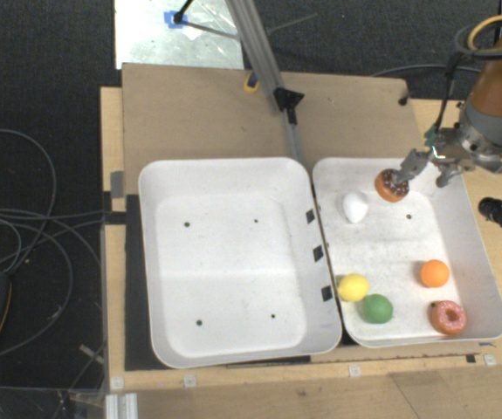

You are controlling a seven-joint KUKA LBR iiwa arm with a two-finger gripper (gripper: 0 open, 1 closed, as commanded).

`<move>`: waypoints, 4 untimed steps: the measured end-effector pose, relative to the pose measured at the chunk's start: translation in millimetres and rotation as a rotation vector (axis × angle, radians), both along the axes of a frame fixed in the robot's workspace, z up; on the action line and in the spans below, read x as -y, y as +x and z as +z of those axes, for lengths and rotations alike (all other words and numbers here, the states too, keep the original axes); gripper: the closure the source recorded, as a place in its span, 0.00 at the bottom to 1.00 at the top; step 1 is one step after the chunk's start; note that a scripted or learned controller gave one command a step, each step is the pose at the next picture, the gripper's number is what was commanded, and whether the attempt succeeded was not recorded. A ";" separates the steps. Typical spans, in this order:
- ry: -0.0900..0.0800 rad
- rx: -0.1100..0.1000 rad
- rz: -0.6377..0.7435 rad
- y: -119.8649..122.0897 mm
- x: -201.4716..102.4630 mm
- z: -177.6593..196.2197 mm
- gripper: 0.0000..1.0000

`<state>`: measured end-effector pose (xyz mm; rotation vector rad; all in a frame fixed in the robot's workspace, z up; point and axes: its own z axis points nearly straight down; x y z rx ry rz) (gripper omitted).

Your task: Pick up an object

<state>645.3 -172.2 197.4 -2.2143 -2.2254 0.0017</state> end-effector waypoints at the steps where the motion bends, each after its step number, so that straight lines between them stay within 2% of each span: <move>1: -0.002 0.004 0.002 1.0 0.0 3.0 0.00; 2: -0.001 0.001 -0.001 5.4 5.0 -41.0 0.00; 3: -0.001 0.001 0.001 10.6 6.0 -101.8 0.00; 4: -0.003 0.007 0.002 12.9 6.3 -103.0 0.00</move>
